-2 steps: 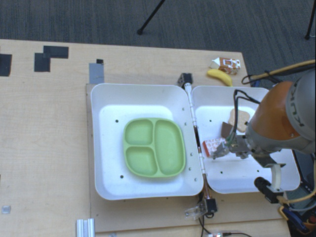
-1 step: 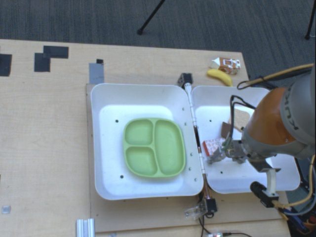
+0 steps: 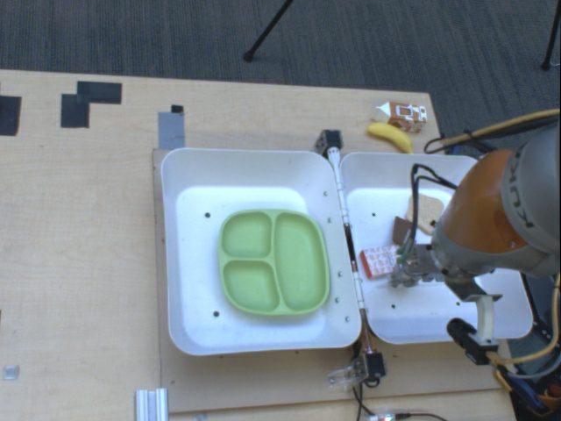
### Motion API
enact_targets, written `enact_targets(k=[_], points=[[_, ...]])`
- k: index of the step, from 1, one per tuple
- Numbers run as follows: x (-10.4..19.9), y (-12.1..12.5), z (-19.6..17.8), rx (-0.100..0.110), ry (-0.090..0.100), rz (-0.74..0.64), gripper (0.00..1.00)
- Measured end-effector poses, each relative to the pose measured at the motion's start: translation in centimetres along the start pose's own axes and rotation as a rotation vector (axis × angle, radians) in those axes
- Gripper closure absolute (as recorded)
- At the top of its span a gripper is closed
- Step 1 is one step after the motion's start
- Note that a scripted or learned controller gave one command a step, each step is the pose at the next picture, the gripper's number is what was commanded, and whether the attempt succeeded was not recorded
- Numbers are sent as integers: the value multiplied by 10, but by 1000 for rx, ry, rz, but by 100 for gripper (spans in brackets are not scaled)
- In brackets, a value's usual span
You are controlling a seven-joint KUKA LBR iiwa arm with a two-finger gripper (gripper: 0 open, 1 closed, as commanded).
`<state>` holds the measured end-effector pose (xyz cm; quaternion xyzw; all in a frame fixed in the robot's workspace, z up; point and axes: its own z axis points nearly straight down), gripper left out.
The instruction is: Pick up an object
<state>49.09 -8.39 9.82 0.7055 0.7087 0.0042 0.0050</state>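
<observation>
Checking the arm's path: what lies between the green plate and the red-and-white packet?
In the camera view, bare white floor of the left bin, then the two bins' meeting rims, separate the green plate from the red-and-white packet.

Green tray (image 3: 273, 263) fills left bin (image 3: 188, 261) floor; rim margins free.

Red-white packet (image 3: 378, 261) flat in right bin (image 3: 386, 323), near left wall.

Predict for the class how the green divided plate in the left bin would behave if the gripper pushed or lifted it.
The green divided plate looks like moulded plastic: probably stiff and light. Lying flat, it would likely slide, not roll or tip. Its low rounded rim may slip from two fingers.
</observation>
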Motion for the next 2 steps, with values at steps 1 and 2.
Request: enact_targets(k=[1, 2], points=[[0, 0, 0, 0, 0, 0, 0], [1, 2, -10, -3, 1, -4, 100]])
